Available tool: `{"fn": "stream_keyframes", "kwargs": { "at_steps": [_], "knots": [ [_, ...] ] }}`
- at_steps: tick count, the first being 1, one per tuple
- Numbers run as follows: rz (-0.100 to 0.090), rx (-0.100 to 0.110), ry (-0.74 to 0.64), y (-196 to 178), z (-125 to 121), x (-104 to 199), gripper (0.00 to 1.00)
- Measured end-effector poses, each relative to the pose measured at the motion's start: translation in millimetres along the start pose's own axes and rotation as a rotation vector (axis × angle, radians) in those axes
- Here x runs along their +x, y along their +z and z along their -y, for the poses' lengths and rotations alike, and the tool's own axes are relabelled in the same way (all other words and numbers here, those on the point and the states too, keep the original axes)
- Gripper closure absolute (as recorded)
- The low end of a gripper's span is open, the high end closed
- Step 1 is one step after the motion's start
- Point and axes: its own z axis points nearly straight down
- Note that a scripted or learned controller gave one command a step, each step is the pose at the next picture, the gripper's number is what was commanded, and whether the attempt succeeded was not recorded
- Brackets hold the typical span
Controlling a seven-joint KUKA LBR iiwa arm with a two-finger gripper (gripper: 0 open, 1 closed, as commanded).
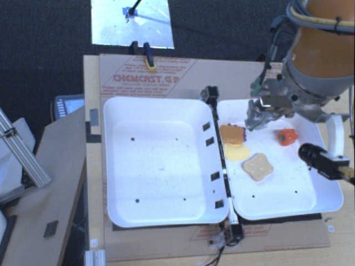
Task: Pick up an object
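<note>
Grey metal claw, finger spread indiscernible, poised in the right white plastic bin just above a brown-orange block. Outward: flat yellow piece, tan toast-shaped piece, small red-orange object. Left white bin adjoins.

**Readable text: one mark on the board**

You've got red print on the cardboard sheet under the bins, reads approx. "CHEMCAST. G P", behind the left bin. Fainter red print at the sheet's front edge, too small to read.
</note>
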Motion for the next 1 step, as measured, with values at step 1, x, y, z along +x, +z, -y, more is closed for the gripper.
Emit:
{"fn": "stream_keyframes", "kwargs": {
  "at_steps": [1],
  "knots": [
    [-0.003,-0.011,0.0,-104.4,-2.7,67.7,1.0]
  ]
}}
